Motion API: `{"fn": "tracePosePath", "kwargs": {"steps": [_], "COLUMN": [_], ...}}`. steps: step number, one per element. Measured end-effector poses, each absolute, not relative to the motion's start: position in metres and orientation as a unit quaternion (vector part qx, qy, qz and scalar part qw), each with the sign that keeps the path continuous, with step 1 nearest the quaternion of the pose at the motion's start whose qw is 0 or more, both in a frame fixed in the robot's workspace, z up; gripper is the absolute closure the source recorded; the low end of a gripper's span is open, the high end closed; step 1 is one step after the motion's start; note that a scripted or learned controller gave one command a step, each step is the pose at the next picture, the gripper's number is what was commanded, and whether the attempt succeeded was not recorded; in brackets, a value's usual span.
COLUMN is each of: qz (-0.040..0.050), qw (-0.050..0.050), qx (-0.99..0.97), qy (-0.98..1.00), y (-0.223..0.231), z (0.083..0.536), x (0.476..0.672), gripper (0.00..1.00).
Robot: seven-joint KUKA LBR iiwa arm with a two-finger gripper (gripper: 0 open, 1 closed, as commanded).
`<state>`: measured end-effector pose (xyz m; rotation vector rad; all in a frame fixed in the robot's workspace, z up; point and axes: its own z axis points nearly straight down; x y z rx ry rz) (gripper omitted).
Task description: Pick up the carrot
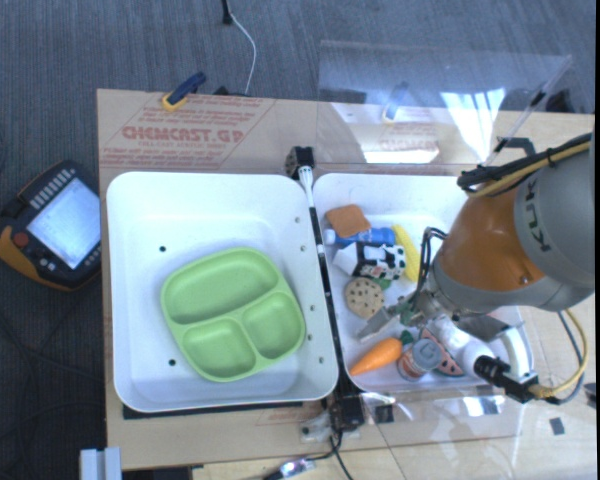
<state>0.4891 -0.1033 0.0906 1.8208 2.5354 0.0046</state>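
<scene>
Rightward, carrot [377, 355] in right bin [450, 182]; green plate [234, 313] in left; jaw state unclear.

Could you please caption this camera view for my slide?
Gripper poised above the carrot in the right bin; green plate sits left.

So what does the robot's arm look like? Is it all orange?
Not all orange. The arm is mostly smooth, rounded grey, with a wide orange band above the wrist. Dark letters run down the grey part. Black cables loop over the top of it, and a thin yellow one trails by its base. The gripper at the end is small, dark and metallic, with thin silvery fingers.
</scene>
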Motion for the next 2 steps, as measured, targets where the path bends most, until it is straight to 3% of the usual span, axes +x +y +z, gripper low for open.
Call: {"fn": "tracePosePath", "kwargs": {"steps": [1, 2], "qz": [0.0016, 0.0028], "qw": [0.010, 0.010], "qx": [0.497, 0.498], "qy": [0.868, 0.867], "y": [-0.1042, -0.1038], "z": [0.0908, 0.1001], "x": [0.4900, 0.4909], "gripper": [0.00, 1.00]}}
